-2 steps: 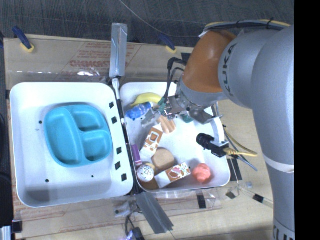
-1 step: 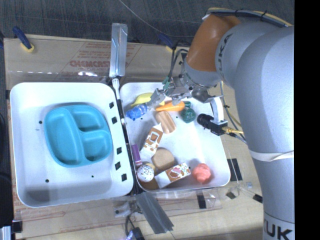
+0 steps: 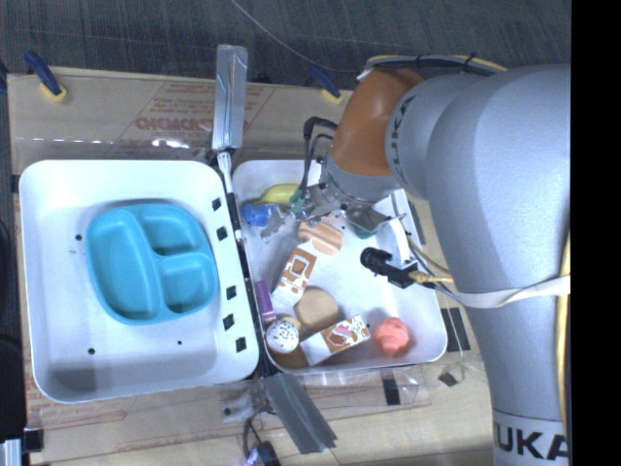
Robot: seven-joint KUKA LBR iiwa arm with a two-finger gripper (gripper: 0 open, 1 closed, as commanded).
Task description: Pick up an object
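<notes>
Over the right-hand shallow white bin (image 3: 427, 343), the tool (image 3: 312, 205) hung above a yellow round object (image 3: 279, 194); its grip state was unclear.

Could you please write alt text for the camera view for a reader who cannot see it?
A grey arm with an orange band reaches from the right into the right bin, which holds small objects including a pink ball. The left bin holds a blue divided tray.

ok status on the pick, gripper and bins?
Gripper low at the right bin's far end, grasp hidden. Carton, pink ball loose. Blue tray in left bin.
</notes>
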